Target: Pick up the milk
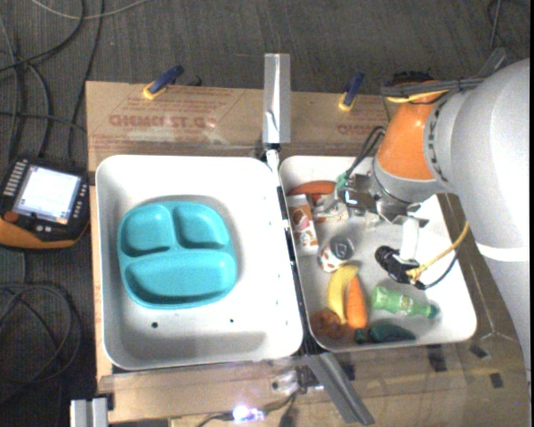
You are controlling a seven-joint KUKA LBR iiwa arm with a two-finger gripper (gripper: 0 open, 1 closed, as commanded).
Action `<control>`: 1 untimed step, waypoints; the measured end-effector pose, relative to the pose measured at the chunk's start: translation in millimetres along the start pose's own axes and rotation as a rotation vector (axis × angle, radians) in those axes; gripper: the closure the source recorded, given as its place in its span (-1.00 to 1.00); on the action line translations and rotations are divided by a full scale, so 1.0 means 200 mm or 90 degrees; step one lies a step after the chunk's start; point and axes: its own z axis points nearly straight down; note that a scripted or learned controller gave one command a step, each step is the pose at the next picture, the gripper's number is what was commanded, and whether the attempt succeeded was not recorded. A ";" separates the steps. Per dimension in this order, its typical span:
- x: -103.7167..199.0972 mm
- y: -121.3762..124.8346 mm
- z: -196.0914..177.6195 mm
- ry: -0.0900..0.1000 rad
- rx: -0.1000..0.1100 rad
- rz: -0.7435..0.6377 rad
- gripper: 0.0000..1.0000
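The milk looks like the small white and red carton point(303, 227). It lies on its side up and to the left of the yellow banana point(340, 289), right against the wall of the right-hand white bin point(461, 320) on the desk.

The pincer point(360, 196) hangs above the banana and a bit to its right, near the carton but not on it. The big grey arm with the orange band point(408, 145) hides part of it, so I cannot tell if the pincer is wide or narrow. Nothing can be seen in it.

What could go wrong? The carton sits so close to the wall that the pincer may bump the wall and slip off. A red sausage-shaped toy point(314, 188) lies further up from the banana, just past the carton, and a small white and brown toy point(333, 256) sits just above the banana. They crowd the carton, so the pincer may grab or push one of them. The carton is also flat and smooth, so I think it could slide away.
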 end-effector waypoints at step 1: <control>0.03 0.26 -0.23 0.003 0.029 -0.021 -1.00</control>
